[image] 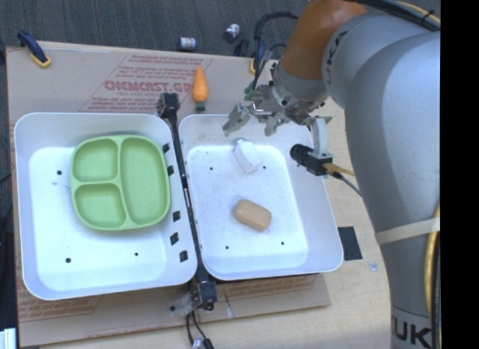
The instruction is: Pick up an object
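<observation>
Landmark right bin point(318, 213): block point(252, 215) in its middle, wrapped piece point(246, 154) behind that, divided plate point(120, 182) in left bin point(34, 213), carrot point(200, 85) behind both.

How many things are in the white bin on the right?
2: a small white block near the shallow right bin's far edge, under the gripper, and a tan oval soap-like lump near its middle. The arm might hide more.

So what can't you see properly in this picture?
- Gripper: the wrist and cables crowd it in the camera view, so open or shut is unclear.
- White object: blends into the right bin; its shape is hard to tell.
- Two small bits beyond the bench: too small to name.
- Arm: cut off by the bottom edge.
</observation>
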